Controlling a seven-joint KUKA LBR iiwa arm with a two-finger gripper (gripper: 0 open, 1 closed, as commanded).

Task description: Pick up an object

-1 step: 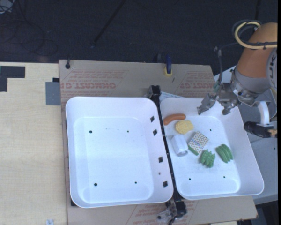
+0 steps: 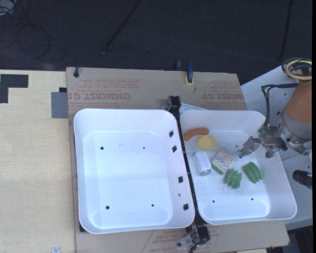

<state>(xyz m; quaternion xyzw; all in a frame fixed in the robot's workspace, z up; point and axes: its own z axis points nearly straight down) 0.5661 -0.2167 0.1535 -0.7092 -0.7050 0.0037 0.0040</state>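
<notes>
The right bin (image 2: 274, 210) holds several small objects: an orange sausage-shaped piece (image 2: 196, 133), a yellow round piece (image 2: 206, 142), a pale grey cylinder (image 2: 202, 163), a checkered yellow-green block (image 2: 222, 159), and two green pieces (image 2: 233, 178) (image 2: 252, 172). My gripper (image 2: 257, 151) hangs over the right side of that bin, just above and right of the green pieces. It is open, and nothing sits between its fingers.
The left bin (image 2: 84, 141) lies beside the right one, with a black divider strip (image 2: 180, 162) between them. Both rest on a cardboard sheet (image 2: 126, 91). The arm's orange band (image 2: 300, 101) is at the right edge, beside cables (image 2: 297, 67).
</notes>
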